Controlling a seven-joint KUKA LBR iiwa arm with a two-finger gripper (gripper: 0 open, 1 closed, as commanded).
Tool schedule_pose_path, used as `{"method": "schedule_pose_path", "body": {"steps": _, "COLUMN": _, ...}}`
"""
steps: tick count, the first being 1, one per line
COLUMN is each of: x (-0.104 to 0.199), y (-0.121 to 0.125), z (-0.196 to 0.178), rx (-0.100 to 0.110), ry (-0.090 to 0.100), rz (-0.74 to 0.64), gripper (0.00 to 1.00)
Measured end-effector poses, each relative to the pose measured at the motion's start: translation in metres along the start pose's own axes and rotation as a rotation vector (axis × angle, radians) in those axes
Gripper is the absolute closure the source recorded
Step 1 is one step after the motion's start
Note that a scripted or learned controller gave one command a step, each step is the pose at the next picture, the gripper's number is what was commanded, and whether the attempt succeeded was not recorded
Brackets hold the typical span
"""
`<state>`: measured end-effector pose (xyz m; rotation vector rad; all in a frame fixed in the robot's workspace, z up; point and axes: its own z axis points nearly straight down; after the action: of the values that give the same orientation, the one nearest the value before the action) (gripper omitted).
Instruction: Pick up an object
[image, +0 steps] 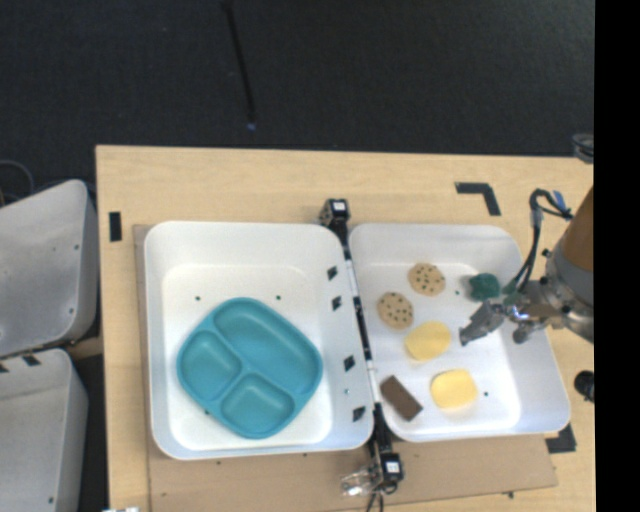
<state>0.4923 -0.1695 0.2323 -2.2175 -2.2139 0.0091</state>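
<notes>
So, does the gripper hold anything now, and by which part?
Nothing is held. The gripper hangs open over the right bin, between a yellow piece and a green object, with nothing between its fingers.

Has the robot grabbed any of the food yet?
Not yet. Done: the gripper has reached into the right bin, beside the upper yellow piece. In hand: nothing sits between its fingers. Left: grab and lift something. Both cookies, the brown bar, the lower yellow piece and the green toy lie in the bin.
</notes>
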Motion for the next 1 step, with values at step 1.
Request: {"method": "schedule_pose_path", "body": {"steps": 1, "x": 0.0002, "y": 0.0024, "z": -0.0055, "rx": -0.011, "ry": -0.002, "rz": -0.003, "gripper": 0.0}}
